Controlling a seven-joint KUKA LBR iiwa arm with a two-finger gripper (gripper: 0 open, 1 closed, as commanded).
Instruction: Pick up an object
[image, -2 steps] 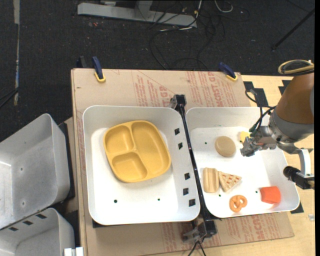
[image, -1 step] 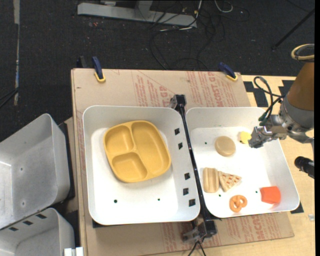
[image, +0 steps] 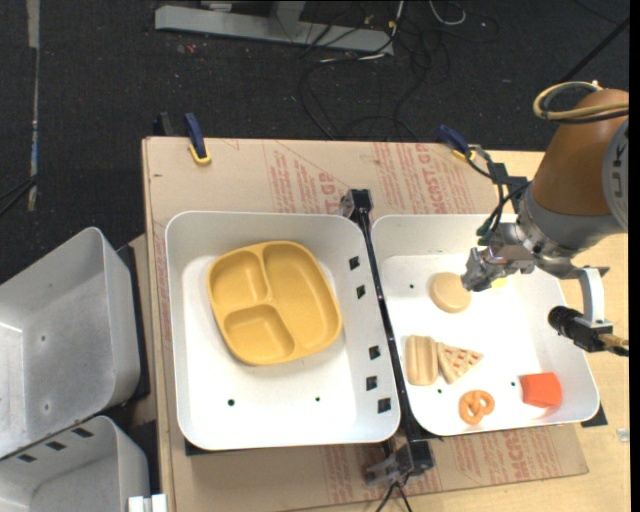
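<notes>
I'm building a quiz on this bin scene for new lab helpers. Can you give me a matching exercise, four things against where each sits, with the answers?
Things:
1. yellow divided plate
2. orange block
3. pretzel
4. round tan piece

Places:
A. right bin, just beside the gripper
B. left bin, near its middle
C. right bin, near corner on the arm's side
D. right bin, near edge, below the pizza slice

Pairs: 1-B, 2-C, 3-D, 4-A
</notes>
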